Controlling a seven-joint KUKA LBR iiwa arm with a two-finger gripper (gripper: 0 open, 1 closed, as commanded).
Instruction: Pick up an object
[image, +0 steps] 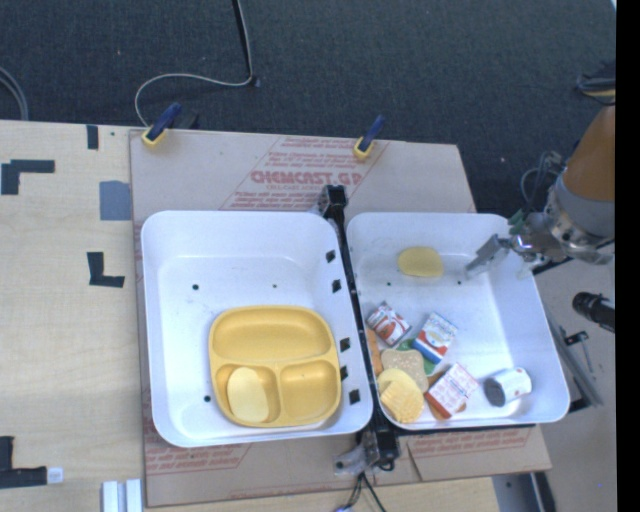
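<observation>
**Arm at right bin's far rim, nothing held**

Clutter along the near edge of the right-hand shallow white plastic bin (520, 300) is noted first: a yellow flat wedge of toy food (401, 398), a tan slice-shaped piece (405, 362), a small red-and-white printed packet (452, 389), a red-and-white striped wrapper (387, 324), a white carton with green and red print (434, 335) and a white stubby cylinder with a dark end (507, 386). All are seen well below the two-finger gripper (487, 254).

Jaw state cannot be told; the tip is too small. Nothing is seen held.

Step judged: approach. The yellow rounded toy lump (420, 262), lying alone just left of the tip, is judged the easiest target; a straight descent centred on it is advised, clear of the bin wall.

Count: bins, two. Left-hand white bin (170, 260): one yellow three-compartment plastic tray (272, 335), one pale yellow oval piece (248, 394) in it. Right bin: seven loose items, though more may be hidden in the heap.
</observation>
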